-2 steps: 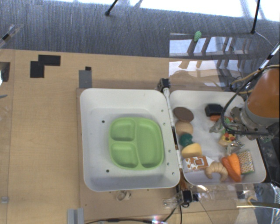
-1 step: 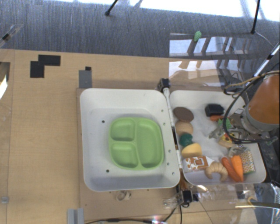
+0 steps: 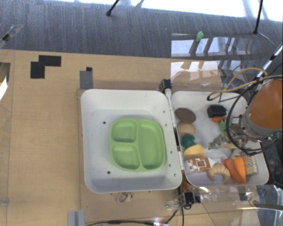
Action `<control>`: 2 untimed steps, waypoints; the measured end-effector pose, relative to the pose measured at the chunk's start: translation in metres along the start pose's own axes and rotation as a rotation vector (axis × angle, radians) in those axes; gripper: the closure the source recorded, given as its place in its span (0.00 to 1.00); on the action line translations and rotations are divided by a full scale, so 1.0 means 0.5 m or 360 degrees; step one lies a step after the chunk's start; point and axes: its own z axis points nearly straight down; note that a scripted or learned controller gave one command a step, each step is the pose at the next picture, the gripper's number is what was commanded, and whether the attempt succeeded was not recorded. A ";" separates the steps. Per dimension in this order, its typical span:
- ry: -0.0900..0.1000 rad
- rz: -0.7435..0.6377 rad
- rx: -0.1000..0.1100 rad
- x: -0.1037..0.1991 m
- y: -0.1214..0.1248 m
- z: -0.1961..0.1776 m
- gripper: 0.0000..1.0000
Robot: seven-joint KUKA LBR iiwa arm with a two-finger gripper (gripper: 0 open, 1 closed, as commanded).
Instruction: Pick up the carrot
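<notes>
- Camera view: the carrot (image 3: 240, 168) lies in the right bin (image 3: 208, 180), at five o'clock from the gripper (image 3: 224, 142), just beside it.
- Gripper state: cannot tell.

- This is looking like a robotics lab, not a home or kitchen.
- A plywood bench (image 3: 44, 145) is carrying two white bins (image 3: 90, 132) side by side, with black marker patches (image 3: 43, 65) sitting near its far left corner.
- Loose cables (image 3: 234, 90) are trailing over the bench's right edge by the robot arm (image 3: 265, 110).
- Tripod legs (image 3: 114, 6) are standing on grey carpet (image 3: 88, 31) beyond the far edge.
</notes>
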 end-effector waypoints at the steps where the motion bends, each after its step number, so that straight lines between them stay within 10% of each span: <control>1: 0.0018 -0.0462 -0.0017 0.008 -0.018 0.009 0.00; 2: 0.0017 -0.0780 -0.0015 0.029 0.023 0.008 0.00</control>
